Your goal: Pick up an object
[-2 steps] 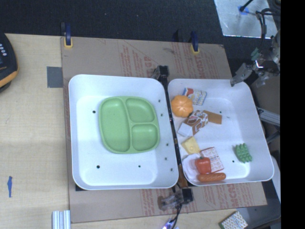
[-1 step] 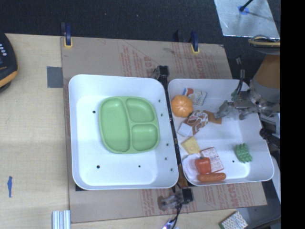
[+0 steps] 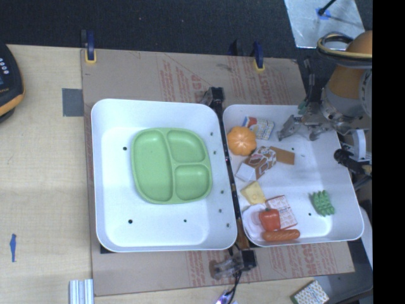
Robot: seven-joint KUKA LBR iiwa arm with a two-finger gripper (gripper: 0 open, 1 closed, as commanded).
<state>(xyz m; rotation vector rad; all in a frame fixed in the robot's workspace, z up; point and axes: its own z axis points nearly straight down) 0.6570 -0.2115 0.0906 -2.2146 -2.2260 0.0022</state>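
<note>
The end effector hung low over the far part of the right-hand shallow white plastic bin, its two metal fingers spread apart and released, with nothing between them. It sat at the end of the grey arm with the orange band, which reached in from the side of the desk.

No object had been lifted yet; every candidate still lay on the bin floor. Nearest to the end effector, just off to its side toward the other bin, was a small white printed packet, and beyond that a round orange fruit close against the dividing wall. A little nearer the camera than the end effector lay a small brown and white house-shaped toy with a flat brown card beside it. Further from the end effector, toward the near rim, were a pale yellow block, a red pepper-like toy resting on a red and white printed card, and a red-orange sausage-shaped toy. A green knobbly toy sat alone on the arm's side of the bin.

Well apart from the end effector, the left-hand white bin held a pale green divided plastic plate.

The spread fingers probably meant a descent was being prepared, though the spot beneath them looked bare, so a miss seemed possible.
</note>
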